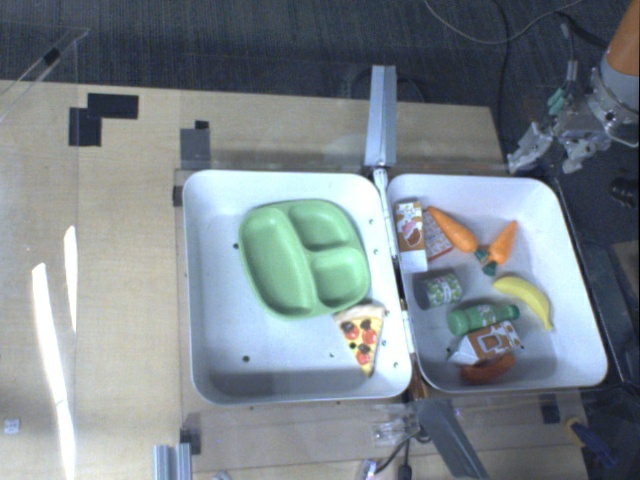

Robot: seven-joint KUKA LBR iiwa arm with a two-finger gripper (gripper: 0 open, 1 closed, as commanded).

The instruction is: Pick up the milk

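Pale wooden tabletop [110, 298] carries two shallow white plastic bins side by side. The left white bin [215, 358] holds a green divided plastic plate [300, 258] and a toy pizza slice [363, 333] near its front right corner. The right white bin [560, 218] holds all the small items. The grey arm with the orange band [625, 53] comes in at top right. Its two-finger gripper [550, 160] hangs outside the right bin, just past its far right corner. The jaws look apart with nothing between them.

Progress: nothing is done beyond the arm being in the scene. No reach into the bin, no contact, no grasp and no lift yet. The whole pick is left.

The milk is, as best I can judge, the small brown-and-white carton with a peaked white end [490, 343]. It sits in the front part of the right bin, lying on its side on a red item [487, 370], just in front of a green bottle [482, 317]. Its long axis runs diagonally, with the peaked end pointing front-left and the base pointing back-right.

A second flat brown-and-white carton [410, 230] lies along the bin's left wall and could be confused with it. Also there are a yellow banana [525, 298], two orange carrots [452, 230] and a small dark can [438, 288].
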